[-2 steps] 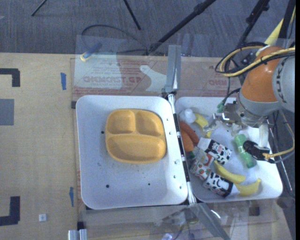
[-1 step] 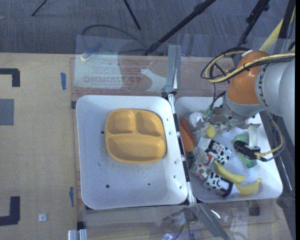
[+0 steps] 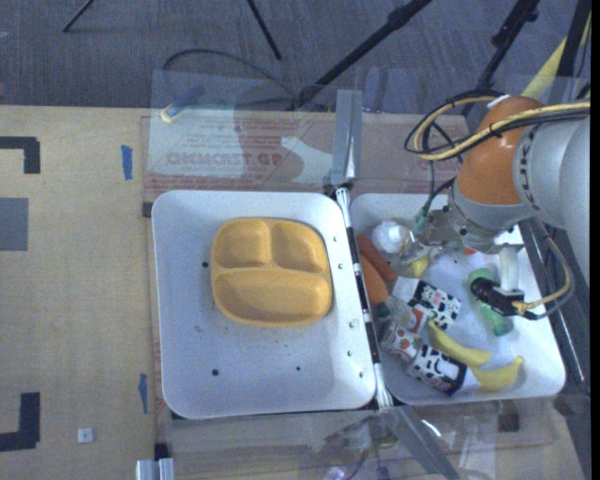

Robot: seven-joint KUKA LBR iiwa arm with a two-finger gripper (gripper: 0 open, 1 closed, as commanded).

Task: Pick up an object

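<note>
Clutter fills the right bin [image 3: 548, 370], so the gripper [image 3: 427, 246] hangs at its ten o'clock corner beside a carrot [image 3: 373, 270]; finger state unreadable.

A robotics lab: white bins [image 3: 178, 309] on a taped bench [image 3: 75, 281], tripod legs [image 3: 262, 28] on carpet behind.

Yellow divided plate [image 3: 272, 271], yellow banana [image 3: 473, 360], black-and-white cow-patterned cartons [image 3: 436, 305].
</note>
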